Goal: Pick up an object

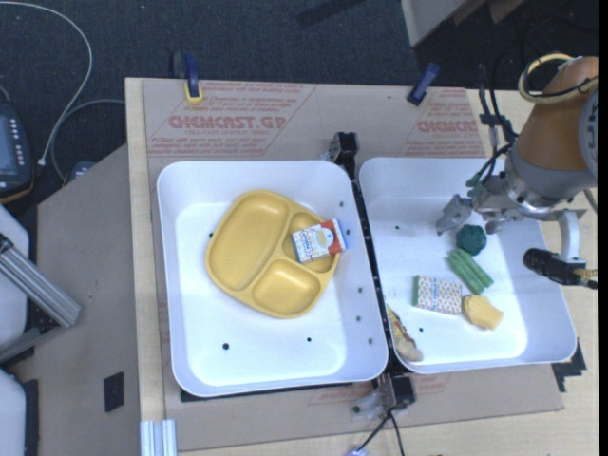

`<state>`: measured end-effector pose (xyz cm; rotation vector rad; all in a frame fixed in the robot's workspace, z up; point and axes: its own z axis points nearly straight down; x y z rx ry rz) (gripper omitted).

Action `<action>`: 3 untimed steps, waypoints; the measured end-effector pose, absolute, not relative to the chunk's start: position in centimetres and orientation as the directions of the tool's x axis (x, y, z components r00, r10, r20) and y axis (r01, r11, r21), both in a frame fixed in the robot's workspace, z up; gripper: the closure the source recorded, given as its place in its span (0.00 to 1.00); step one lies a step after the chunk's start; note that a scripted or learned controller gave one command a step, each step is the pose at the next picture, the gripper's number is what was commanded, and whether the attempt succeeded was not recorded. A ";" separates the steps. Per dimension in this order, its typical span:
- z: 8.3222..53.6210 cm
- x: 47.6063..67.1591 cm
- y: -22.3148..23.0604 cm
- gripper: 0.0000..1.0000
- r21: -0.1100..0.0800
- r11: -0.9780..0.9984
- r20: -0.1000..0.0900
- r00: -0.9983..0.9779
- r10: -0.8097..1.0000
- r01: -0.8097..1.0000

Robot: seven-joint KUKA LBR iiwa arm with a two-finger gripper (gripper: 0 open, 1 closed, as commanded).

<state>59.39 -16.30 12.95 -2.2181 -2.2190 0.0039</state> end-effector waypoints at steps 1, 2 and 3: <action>8.2 59.3 -16.2 0.00 -0.004 0.000 0.001 0.000 1.000 1.000; 9.5 59.5 -16.3 1.00 0.001 0.000 -0.001 0.000 1.000 1.000; 13.8 59.3 -16.3 1.00 0.004 0.000 -0.002 0.000 1.000 1.000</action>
